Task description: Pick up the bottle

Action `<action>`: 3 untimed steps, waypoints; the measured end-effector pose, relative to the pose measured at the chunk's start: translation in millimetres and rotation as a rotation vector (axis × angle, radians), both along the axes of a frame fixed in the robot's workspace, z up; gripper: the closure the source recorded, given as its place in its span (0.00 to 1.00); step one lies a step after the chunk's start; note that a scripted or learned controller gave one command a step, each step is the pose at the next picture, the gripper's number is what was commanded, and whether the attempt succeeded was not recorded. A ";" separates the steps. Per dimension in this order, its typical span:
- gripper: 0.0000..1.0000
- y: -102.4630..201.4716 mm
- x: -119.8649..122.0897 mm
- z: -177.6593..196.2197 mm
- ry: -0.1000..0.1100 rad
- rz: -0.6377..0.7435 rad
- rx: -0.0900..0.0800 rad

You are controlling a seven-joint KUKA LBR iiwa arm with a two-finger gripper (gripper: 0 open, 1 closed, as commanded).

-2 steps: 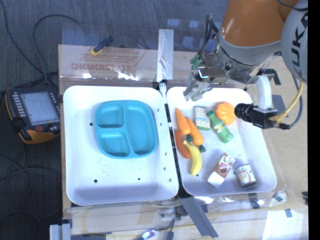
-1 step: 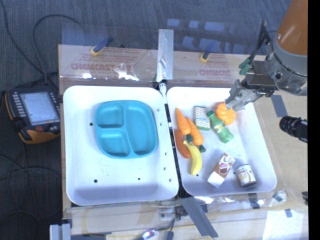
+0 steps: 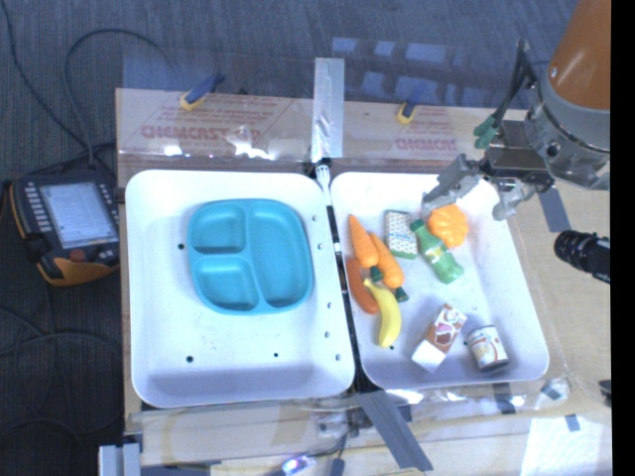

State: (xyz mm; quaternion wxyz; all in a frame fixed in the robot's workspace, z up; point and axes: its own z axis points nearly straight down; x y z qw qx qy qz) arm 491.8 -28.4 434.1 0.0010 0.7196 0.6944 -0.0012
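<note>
The bottle point(image 3: 438, 252) is small and green and lies on its side in the right bin point(image 3: 526, 305), near the bin's middle. An orange fruit point(image 3: 448, 223) touches its upper end. My gripper point(image 3: 479, 192) hangs over the bin's far right corner, above and slightly right of the bottle. It is open, its fingers point(image 3: 445, 182) spread wide with nothing between them.
The right bin also holds a checkered green box point(image 3: 400, 233), two carrots point(image 3: 375, 251), a banana point(image 3: 386, 312), a small carton point(image 3: 440, 336) and a can point(image 3: 486, 347). A blue divided plate point(image 3: 248, 256) lies in the left bin point(image 3: 159, 345). A pendant point(image 3: 64, 221) sits at far left.
</note>
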 end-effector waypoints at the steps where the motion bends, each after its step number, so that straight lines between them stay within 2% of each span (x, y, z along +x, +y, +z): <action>1: 0.00 27.8 -7.3 -56.5 0.002 0.113 0.002; 2: 0.00 -22.5 59.4 -52.7 0.001 0.138 0.000; 3: 0.00 -69.7 96.7 -92.1 0.002 0.206 0.000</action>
